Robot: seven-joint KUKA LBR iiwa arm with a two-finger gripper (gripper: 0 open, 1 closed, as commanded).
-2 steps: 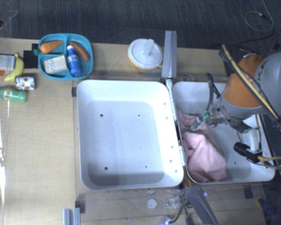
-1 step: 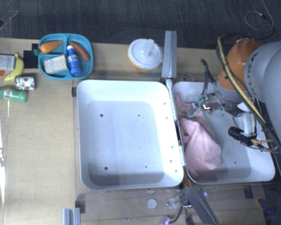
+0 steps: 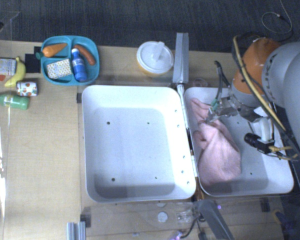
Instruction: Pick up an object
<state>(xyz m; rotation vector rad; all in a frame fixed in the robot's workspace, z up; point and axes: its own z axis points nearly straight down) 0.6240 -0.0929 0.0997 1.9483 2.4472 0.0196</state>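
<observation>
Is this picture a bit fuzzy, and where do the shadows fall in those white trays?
Camera view: soft overall, small labels unreadable; the shallow white left bin shows grey shading along its near wall; the crumpled pink cloth casts a shadow toward the near edge of the right white bin; the grey arm looks blurred up close.

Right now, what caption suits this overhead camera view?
Robot arm reaching over pink cloth in the right bin.
</observation>
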